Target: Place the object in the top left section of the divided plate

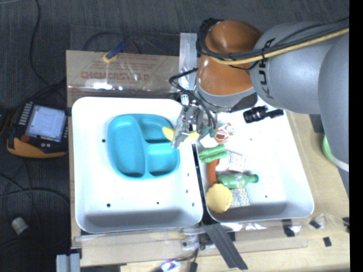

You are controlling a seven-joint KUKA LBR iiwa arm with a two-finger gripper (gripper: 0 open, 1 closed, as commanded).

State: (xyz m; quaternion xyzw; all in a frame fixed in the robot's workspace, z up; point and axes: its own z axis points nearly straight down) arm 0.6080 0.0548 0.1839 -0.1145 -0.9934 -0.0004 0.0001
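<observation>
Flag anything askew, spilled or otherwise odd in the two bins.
Nothing looks spilled or damaged. The blue divided plate sits rotated in the left bin, not square to its walls. In the right bin, the toy food lies heaped against the dividing wall, with the green bottle on its side.

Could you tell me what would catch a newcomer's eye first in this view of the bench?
Probably the big grey arm with its orange band, reaching in from the right over the seam between the two white bins. Next, the bright blue divided plate in the left bin, with the gripper at its right edge beside something yellow. The right bin holds a jumble of toy foods.
</observation>
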